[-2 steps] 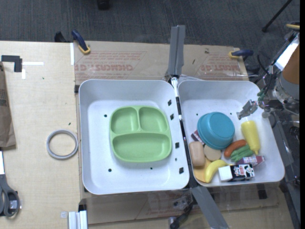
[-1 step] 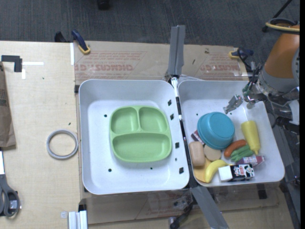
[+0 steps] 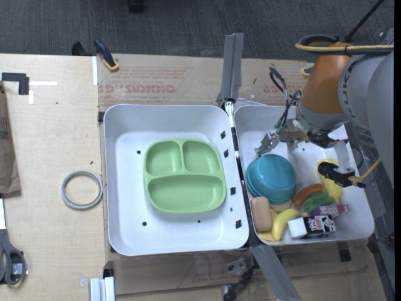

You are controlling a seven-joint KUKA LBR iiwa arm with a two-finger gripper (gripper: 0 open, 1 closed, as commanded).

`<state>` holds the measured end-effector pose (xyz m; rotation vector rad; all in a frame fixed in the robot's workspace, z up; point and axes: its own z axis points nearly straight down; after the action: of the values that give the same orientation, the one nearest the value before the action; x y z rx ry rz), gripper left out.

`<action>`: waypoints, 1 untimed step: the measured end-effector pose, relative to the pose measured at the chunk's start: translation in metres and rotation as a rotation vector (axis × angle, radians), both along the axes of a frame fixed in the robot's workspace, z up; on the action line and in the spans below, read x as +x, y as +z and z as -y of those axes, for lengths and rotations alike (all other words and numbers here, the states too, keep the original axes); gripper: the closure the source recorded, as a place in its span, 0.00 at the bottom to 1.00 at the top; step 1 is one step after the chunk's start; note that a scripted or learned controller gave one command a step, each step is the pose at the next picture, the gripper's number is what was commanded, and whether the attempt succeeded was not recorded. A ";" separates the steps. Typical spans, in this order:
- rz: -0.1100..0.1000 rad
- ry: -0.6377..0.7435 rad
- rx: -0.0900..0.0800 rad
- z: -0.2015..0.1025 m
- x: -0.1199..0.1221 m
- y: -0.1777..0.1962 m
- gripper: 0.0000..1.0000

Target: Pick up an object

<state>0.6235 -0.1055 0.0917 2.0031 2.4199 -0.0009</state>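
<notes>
Grey and orange-banded, the arm [image 3: 351, 83] filled the upper right of the frame, its gripper [image 3: 270, 142] low over the right bin [image 3: 247, 115], whether clenched or released I cannot tell. Left of centre, the left bin [image 3: 119, 187] held a green divided plate [image 3: 185, 175]. At lower right lay a blue bowl [image 3: 271, 176] (upside down), then a banana [image 3: 284, 222], a tan block [image 3: 262, 214] and a small printed packet [image 3: 319, 224], crowded together.

Colours of bin contents

Green divided plate [image 3: 185, 175], blue bowl [image 3: 272, 175], yellow banana [image 3: 284, 222] and white bins [image 3: 119, 187] are seen; the arm [image 3: 351, 86] is banded orange.
</notes>
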 end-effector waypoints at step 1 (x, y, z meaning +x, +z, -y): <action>0.000 0.047 0.000 -0.006 -0.017 0.000 0.00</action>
<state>0.6066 -0.0993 0.0921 1.9462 2.4658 -0.0005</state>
